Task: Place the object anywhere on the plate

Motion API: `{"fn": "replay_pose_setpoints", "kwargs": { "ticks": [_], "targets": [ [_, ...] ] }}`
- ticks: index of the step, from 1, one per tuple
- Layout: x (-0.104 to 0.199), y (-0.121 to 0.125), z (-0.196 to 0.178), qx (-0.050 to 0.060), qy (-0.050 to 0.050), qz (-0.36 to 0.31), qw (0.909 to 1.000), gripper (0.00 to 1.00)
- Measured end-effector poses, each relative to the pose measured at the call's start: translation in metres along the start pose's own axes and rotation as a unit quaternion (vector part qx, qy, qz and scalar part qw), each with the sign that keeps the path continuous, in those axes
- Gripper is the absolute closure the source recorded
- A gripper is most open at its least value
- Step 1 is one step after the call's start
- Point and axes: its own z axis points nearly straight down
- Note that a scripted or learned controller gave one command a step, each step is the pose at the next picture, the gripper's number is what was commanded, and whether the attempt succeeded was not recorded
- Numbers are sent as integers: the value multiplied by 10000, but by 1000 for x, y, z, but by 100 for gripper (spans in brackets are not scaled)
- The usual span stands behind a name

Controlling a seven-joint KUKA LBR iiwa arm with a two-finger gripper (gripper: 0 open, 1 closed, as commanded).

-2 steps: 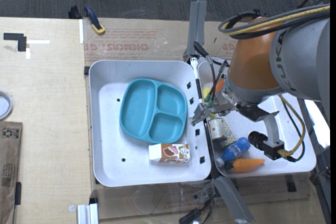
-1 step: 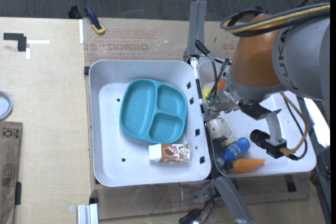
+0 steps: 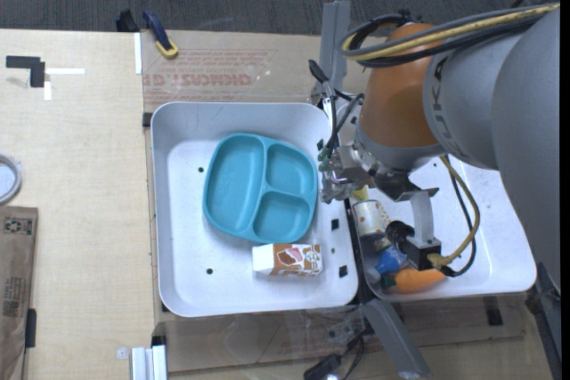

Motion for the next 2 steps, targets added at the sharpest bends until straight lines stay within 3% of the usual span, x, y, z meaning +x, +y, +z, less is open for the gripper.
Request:
{"fn": "replay_pose_setpoints", "kwargs": {
  "ticks": [1,2],
  "targets": [
    [22,-1,-21,-3,-4,354,9994,100],
    [24,-5,-39,-4,-5,586,9983,100]
  ]
}}
